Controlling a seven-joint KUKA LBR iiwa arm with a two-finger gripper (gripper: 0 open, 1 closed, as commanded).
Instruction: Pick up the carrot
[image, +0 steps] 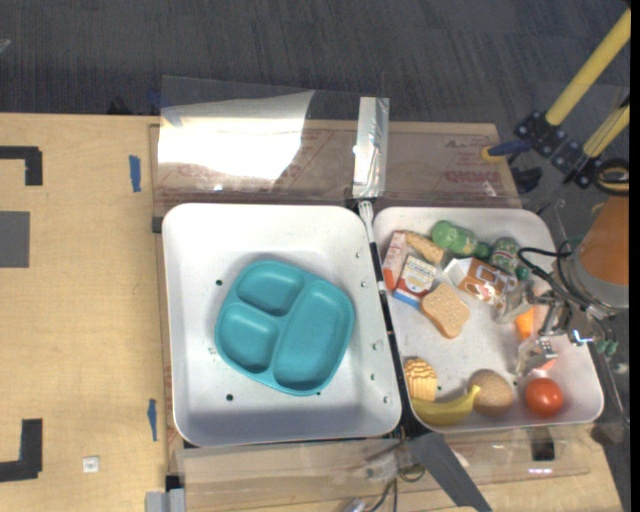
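Near edge, right bin (588, 408): a yellow banana (447, 405) lies along the front wall, its tip just beside a brown potato (490, 391). A red tomato (544, 397) sits to the right of the potato, close but apart. A ridged yellow piece (421, 376) rests just above the banana's left end, near the wall between the bins.

Left bin (200, 235): one teal divided plate (285, 325), three compartments, set at a tilt about the middle of the floor.

Mid right bin: gripper (540, 346) is low over the floor at the right side, above the tomato and potato, cables trailing off to the right. Too cluttered and small to read; cannot tell whether it is open or closed, or whether it has anything. The carrot (524, 322) shows as a small orange piece right at the gripper's upper left edge, touching or just beside it; which, I cannot tell. The arm's orange band (610, 250) sits at the right edge of the view.

Further back: a tan bread slice (446, 311) left of the carrot, well apart from it. Behind it a red and white carton (410, 270), and an orange and white packet (483, 283) nearer the centre.

Far end of the bin: a green item (455, 238) by the back wall
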